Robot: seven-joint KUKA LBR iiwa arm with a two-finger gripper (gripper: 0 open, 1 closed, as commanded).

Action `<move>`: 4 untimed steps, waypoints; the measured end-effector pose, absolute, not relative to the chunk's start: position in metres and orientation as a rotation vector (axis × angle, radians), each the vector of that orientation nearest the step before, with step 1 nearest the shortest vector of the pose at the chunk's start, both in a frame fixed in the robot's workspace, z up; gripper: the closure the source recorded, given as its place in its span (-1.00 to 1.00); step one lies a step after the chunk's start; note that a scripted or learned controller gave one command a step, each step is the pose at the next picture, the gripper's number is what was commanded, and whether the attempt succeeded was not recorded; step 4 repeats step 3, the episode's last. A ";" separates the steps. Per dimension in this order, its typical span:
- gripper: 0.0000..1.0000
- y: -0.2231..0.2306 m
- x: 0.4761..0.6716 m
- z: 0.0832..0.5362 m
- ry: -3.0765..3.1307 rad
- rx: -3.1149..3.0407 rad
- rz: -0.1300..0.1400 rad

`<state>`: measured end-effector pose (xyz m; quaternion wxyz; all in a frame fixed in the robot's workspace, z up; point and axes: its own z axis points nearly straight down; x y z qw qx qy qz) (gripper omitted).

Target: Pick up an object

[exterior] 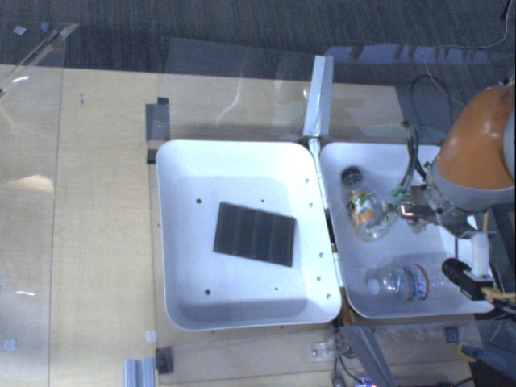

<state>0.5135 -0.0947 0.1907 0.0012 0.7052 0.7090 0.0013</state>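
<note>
Two clear plastic bottles lie in the right bin. One with a black cap and an orange-yellow label sits near the bin's left wall, cap toward the back. The other, with a blue and red label, lies on its side near the front wall. My gripper hangs low over the middle of the right bin, just right of the orange-label bottle and close to its side. Nothing shows between the gripper and the bottle. In the left bin a dark ribbed rectangular pad lies flat at the centre.
The grey and orange arm covers the right bin's far right side. A metal post stands behind the seam between the bins. Pale wooden bench stretches to the left.
</note>
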 end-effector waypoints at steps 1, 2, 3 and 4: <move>-1.00 -0.101 0.574 0.093 2.197 2.241 0.006; 1.00 -0.100 0.576 0.105 2.194 2.240 0.014; 1.00 -0.017 0.611 0.185 2.137 2.302 -0.002; 1.00 -0.017 0.611 0.185 2.137 2.302 -0.002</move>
